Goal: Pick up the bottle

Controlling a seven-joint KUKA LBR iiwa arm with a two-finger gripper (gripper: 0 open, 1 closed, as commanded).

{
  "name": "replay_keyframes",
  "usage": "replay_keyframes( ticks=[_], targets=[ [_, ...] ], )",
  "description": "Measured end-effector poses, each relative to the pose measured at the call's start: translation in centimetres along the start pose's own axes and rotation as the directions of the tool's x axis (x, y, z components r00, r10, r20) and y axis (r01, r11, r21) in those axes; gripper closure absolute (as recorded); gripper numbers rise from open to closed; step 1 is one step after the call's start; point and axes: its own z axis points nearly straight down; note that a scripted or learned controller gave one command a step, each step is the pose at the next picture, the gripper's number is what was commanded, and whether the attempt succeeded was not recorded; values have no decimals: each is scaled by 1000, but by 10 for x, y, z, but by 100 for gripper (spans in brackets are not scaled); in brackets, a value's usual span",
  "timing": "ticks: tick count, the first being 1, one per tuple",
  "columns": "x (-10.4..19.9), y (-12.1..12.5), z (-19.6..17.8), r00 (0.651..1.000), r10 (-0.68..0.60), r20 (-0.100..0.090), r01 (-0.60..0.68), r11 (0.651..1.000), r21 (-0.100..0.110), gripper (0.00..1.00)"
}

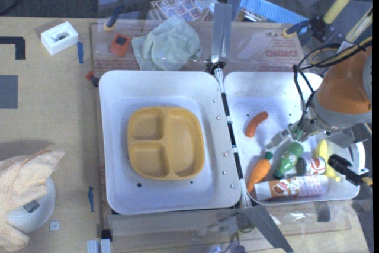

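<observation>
Approach step, by the look of it; no grasp made yet. Bottle [289,158] lying tilted in the right bin [269,92], green, with a dark cap end pointing down-left, toward the near wall. Just left of the bottle, a carrot [259,171]; just below the bottle, a long tube [293,188] lying on its side with an orange cap end; just right of the bottle, a dark round piece [303,165] and then a yellow piece [321,154]. Up and left of the bottle, well apart, a sausage [256,124].

Pincer [294,131] hanging just above the bottle's upper end, reaching in from the right under the grey-and-orange arm [346,95]. Fingers blurred against cables and white floor: impossible to tell whether spread or closed. Nothing seen held between them.

Left of the bottle, across the divider, the left bin [112,145] carrying a yellow tray [166,142] with three compartments; no part in this task.

Next move, as a judgement: spread wide, descend over the bottle's middle, straddling the short axis rather than the length. Crowding a concern: carrot touching or nearly touching on one side, dark piece on the other, tube close below, so little room for the fingers. Risk of nudging the bottle aside or catching a neighbour instead. After closing, a slow lift, watching for a slip on the rounded body.
</observation>
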Motion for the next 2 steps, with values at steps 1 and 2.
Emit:
replay_keyframes(
  ticks=[1, 2],
  targets=[
    [35, -48, 9, 996, -92, -3, 92, 996, 3, 0],
    [32, -48, 0, 996, -87, 0, 87, 996, -2, 100]
  ],
)
